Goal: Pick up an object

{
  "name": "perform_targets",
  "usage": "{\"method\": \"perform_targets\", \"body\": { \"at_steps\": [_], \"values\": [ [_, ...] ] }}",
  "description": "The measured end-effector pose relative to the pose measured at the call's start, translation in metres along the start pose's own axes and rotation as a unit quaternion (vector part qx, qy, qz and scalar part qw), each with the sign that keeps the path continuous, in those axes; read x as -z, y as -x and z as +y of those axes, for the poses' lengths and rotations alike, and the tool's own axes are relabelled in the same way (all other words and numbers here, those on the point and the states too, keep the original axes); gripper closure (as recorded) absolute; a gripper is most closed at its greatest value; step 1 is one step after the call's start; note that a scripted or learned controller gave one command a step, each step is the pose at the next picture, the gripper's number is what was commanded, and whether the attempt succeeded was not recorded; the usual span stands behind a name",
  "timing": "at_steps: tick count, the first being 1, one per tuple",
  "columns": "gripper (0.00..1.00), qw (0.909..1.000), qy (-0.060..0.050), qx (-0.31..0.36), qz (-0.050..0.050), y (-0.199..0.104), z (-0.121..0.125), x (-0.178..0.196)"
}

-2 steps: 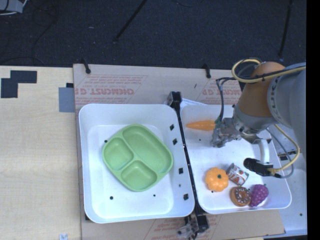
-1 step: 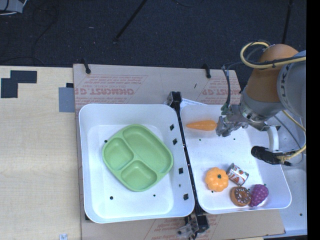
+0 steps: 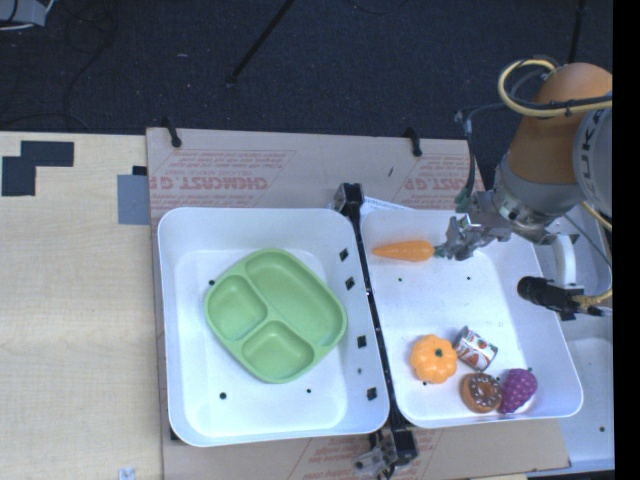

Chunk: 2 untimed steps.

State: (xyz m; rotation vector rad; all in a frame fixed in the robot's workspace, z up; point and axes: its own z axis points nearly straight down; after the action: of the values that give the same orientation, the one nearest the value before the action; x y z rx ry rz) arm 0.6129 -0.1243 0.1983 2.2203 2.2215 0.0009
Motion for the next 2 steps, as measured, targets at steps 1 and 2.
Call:
{"method": "perform_targets", "body": {
  "at_steps": [1, 2],
  "values": [
    [1.0, 1.0, 0.001, 0.0, 0.0, 0.001, 0.001, 0.041],
    [1.0, 1.0, -0.002, 0.001, 0.001, -0.043, -0.022, 0.048]
  ]
}}
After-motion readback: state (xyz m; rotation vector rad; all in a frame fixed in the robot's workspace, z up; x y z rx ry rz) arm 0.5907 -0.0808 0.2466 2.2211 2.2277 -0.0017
